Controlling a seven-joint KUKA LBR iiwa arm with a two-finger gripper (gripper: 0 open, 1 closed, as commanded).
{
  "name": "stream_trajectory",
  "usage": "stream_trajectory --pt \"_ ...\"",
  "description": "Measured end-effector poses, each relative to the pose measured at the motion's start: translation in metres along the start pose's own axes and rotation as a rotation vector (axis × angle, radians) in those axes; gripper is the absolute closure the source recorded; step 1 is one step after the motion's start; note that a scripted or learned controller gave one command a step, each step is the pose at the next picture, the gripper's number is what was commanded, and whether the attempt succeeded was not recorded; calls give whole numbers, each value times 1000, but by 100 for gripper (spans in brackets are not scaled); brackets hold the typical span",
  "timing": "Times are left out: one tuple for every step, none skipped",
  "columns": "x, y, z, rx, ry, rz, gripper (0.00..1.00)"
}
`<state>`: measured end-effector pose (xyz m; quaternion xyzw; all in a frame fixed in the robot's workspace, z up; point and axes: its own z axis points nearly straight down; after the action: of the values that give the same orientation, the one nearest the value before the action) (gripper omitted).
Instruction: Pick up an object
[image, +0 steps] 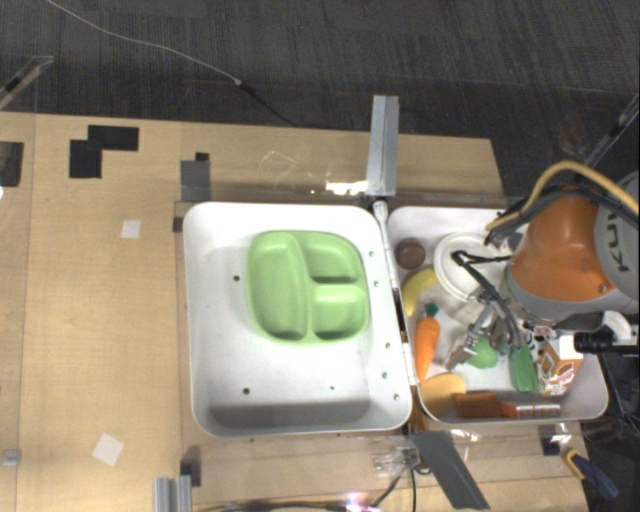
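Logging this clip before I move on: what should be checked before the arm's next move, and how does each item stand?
1. Gripper is over the right bin: ok.
2. Toy carrot lies beside it, unobstructed: ok.
3. An object sits between the jaws: cannot tell.
4. Jaw opening: cannot tell.
5. Green divided tray in the left bin is away from the arm: ok.
6. Cables near the white bowl are free of snags: cannot tell.

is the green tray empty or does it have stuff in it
Empty: the green tray in the left bin shows bare compartments, nothing resting in them.
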<state>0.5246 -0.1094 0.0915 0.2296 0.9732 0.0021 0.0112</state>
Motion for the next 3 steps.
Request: stream_trajectory --pt "-5 2 -14 -3 -17 -8 100" --pt "-5 2 -14 -3 -16 -8 0" --pt "-2 26 0 5 2 -13 0"
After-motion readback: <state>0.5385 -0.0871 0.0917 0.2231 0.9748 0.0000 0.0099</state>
